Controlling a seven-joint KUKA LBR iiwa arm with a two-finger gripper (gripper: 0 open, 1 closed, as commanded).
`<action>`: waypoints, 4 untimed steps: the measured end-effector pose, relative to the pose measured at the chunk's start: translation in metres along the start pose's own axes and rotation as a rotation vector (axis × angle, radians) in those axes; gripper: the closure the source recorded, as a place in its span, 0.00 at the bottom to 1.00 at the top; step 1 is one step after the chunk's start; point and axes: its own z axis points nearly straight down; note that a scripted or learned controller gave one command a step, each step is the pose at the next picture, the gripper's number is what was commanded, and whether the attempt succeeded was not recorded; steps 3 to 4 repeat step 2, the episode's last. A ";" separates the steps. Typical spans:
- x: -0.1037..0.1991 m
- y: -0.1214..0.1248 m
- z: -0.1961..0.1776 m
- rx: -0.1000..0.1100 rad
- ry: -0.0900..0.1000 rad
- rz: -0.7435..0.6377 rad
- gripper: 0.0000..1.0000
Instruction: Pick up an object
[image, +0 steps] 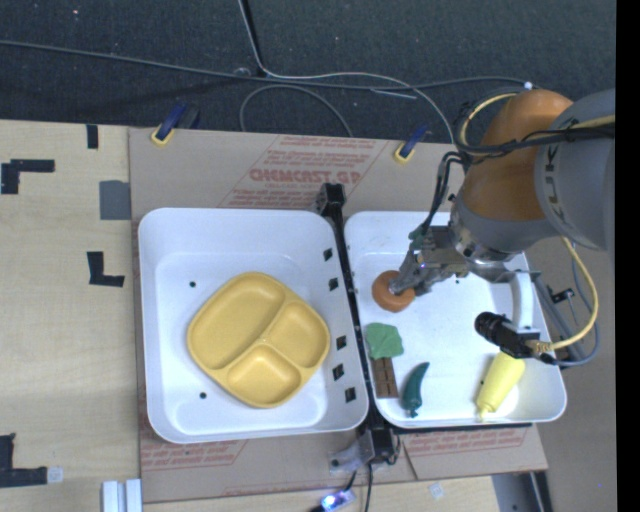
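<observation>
My gripper (408, 284) hangs low over the right bin (450, 330), at the upper right edge of a round orange-brown piece (388, 294) that lies near the bin's left wall. The gripper tip overlaps that piece, and its contact point is hidden. Below it lie a green leafy piece (383, 340), a brown stick (388, 376), a teal pepper-shaped toy (413, 388) and a yellow corn-shaped toy (498, 384) at the bin's front right.
The left bin (165, 300) holds a yellow divided plate (260, 338). A black divider (345, 300) runs between the bins. The arm's grey body and orange band (520, 160) cover the right bin's back right. Cables loop along its right side.
</observation>
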 end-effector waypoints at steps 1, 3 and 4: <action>0.057 0.010 0.009 0.000 0.000 -0.001 1.00; 0.111 0.023 0.016 -0.001 0.000 -0.001 1.00; 0.111 0.023 0.016 -0.001 0.000 -0.001 1.00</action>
